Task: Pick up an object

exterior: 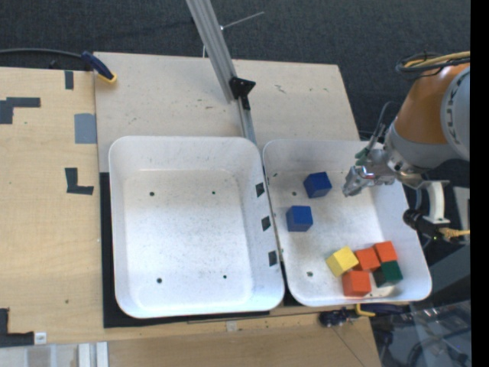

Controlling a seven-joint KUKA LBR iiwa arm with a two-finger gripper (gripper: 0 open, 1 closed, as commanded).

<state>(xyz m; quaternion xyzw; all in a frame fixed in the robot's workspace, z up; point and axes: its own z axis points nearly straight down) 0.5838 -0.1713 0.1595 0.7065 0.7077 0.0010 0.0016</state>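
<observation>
Since no block has been lifted yet, the nearest candidate is the upper blue cube [317,183], which rests on the floor of the right bin [397,205] towards that bin's far side. A second blue cube [299,218] sits just nearer the camera from the first, and well beyond it, in the bin's near right corner, a huddle of a yellow cube [342,261], two orange cubes [373,255] and a green cube [390,273] lies packed together. The jaws [359,176] hover just right of the upper blue cube with nothing between them (whether they stand apart or together I cannot tell at this size). The left bin [122,205] adjoins the right one on the worktop [46,205]. As I judge it, the approach is done; descent, closing and lift remain.
</observation>
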